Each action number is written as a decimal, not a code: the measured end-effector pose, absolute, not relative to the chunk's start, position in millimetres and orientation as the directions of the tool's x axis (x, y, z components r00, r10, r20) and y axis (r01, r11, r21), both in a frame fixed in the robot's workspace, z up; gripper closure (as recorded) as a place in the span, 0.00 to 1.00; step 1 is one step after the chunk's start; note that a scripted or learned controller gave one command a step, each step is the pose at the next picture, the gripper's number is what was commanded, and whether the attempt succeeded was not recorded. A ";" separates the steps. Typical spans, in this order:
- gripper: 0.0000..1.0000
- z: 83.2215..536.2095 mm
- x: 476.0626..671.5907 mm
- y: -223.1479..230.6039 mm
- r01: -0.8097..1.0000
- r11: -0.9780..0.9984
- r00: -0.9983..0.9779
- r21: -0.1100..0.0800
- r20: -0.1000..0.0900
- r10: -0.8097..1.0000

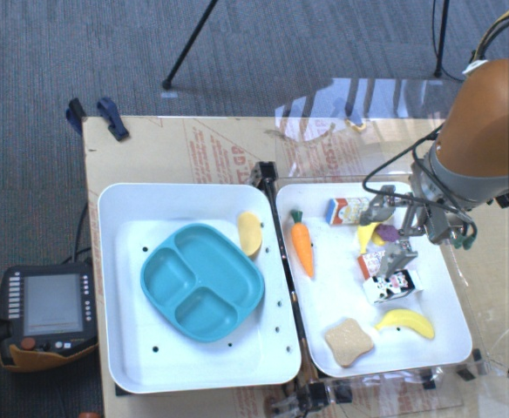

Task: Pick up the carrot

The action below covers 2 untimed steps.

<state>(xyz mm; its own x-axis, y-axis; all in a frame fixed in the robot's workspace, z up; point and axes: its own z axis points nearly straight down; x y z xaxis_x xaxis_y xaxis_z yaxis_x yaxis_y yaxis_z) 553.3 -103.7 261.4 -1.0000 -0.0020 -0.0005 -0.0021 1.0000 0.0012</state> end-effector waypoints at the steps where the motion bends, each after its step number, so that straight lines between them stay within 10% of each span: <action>1: 0.00 183.0 566.0 -41.3 0.024 1.000 -1.000 0.004 0.008 0.024; 2: 0.00 187.7 623.2 -29.5 0.082 0.997 -0.997 0.002 -0.003 0.082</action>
